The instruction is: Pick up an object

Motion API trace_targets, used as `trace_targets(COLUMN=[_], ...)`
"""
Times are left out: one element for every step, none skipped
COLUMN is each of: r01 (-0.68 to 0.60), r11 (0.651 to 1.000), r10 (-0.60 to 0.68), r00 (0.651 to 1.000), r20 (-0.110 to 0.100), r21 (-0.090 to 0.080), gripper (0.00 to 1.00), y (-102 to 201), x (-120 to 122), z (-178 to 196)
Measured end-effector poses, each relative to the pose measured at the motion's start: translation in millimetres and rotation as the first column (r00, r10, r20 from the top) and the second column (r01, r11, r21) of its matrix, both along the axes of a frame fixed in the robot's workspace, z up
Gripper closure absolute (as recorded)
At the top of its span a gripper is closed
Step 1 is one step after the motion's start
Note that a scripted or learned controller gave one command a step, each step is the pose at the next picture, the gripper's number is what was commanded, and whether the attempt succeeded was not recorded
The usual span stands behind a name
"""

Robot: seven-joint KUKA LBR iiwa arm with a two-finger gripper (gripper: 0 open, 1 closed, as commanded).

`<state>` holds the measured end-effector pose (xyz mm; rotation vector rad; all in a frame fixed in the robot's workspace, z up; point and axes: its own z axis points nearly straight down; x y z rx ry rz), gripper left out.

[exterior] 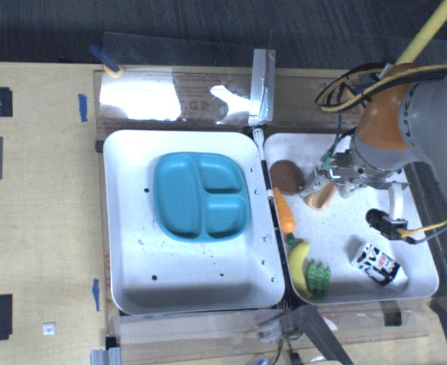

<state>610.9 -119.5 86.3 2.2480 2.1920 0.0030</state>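
A: Seen from above: two white bins side by side. Left bin (125, 204) holding one blue divided plate (202, 195).

B: And the right bin (425, 276)?

A: Holding six things. One brown round object (286, 176) near the top left corner. One orange carrot (284, 213) along the left wall. One yellow banana (298, 267) below it, touching one green leafy toy (318, 277). One black-and-white patterned object (377, 264) near the lower right. One tan cylinder (321, 195) just beside the gripper (331, 179).

B: Gripper clenched or released?

A: Cannot tell; nothing visibly grasped.
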Motion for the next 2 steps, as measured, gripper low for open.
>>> trace_targets(r01=[-0.002, -0.218], r11=[1.000, 0.976], r10=[0.002, 0.218], r00=[1.000, 0.976], r20=[-0.003, 0.000], r21=[-0.002, 0.001], gripper=[1.00, 1.00], y=[-0.2, 106.2], x=[0.1, 5.4], z=[8.0, 98.3])
